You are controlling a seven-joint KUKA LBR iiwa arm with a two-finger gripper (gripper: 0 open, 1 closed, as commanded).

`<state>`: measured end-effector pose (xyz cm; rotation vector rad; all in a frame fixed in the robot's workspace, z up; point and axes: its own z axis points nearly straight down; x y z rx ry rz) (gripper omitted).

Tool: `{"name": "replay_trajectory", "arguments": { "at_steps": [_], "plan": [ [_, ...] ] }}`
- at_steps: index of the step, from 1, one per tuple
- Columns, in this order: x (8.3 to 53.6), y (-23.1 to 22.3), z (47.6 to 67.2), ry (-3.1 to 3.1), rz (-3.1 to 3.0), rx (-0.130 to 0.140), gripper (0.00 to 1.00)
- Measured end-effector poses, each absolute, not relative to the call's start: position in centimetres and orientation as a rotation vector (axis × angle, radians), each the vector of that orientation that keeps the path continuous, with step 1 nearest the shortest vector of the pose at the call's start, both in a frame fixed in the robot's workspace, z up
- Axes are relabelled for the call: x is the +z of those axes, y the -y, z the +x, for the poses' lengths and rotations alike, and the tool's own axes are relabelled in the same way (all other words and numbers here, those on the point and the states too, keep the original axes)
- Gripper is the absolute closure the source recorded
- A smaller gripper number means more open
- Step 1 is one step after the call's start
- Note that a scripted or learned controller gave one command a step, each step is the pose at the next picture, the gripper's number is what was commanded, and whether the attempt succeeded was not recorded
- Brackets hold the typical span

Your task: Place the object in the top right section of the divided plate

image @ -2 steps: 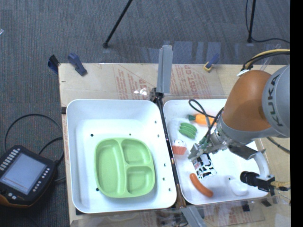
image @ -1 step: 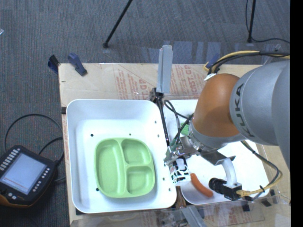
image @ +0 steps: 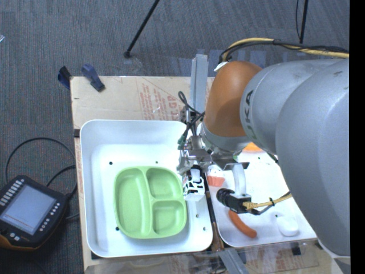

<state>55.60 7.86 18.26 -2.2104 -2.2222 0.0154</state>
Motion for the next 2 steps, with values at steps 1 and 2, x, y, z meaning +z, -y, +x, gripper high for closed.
{"name": "replay_trajectory", "arguments": {
  "at_steps": [1, 2],
  "plan": [
    [40.5, -4.5, 58.9, 2.325, -2.116, 0.0, 1.0],
    [43.5, 5.6, 57.2, 2.355, -2.075, 0.01, 1.0]
  ]
}}
